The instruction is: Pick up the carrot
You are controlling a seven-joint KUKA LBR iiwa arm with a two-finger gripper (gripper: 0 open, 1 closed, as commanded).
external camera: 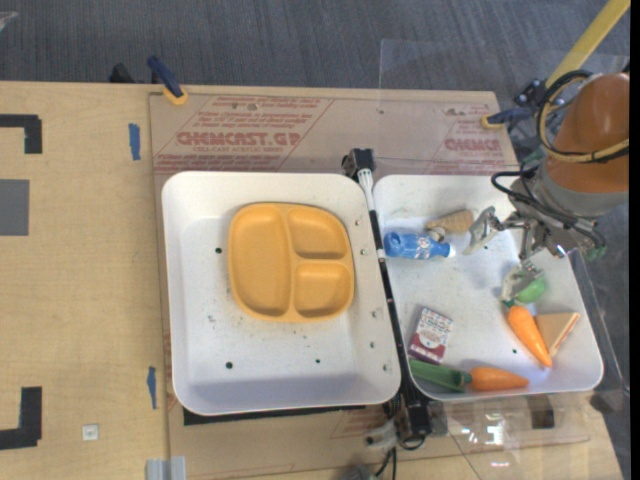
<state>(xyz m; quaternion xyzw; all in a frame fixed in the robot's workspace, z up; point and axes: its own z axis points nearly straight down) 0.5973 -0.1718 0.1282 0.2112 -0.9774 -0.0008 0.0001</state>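
Hovering over the right bin [592,368], the gripper [527,260] sits just above the carrot [528,334], which lies near the bin's right wall beside a tan wedge [557,326]. Can't tell its finger state, honestly.

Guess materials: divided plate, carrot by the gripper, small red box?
Plate: likely moulded plastic, matte yellow-orange, uniform colour, rounded compartment walls. Carrot: probably toy plastic or rubber, smooth even orange with a green top. Red box: looks like printed cardboard, flat faces and sharp edges; too small to confirm.
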